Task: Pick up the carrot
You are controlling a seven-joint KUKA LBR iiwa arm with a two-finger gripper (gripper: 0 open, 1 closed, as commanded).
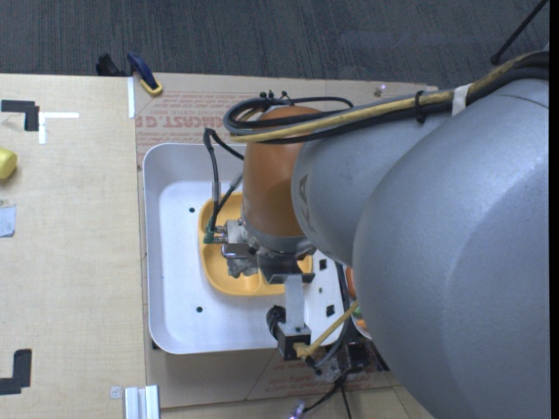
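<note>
The arm's grey bulk and orange wrist band point(271, 190) cover most of the view. Below the band, my gripper point(253, 264) hangs low over the white bin point(162, 234), right above a yellow dish-like object point(218, 278) lying in it. A small orange sliver point(349, 279) peeks out at the arm's edge to the right; it may be the carrot, but too little shows to be sure. The arm hides the rest of that side.
The bin sits on cardboard point(175, 116) on a wooden bench. A small yellow object point(5, 164) lies at the bench's far left edge. A blue clamp point(144, 72) is at the back, and black brackets point(21, 369) stand on the left. Cables point(332, 369) hang near the front.
</note>
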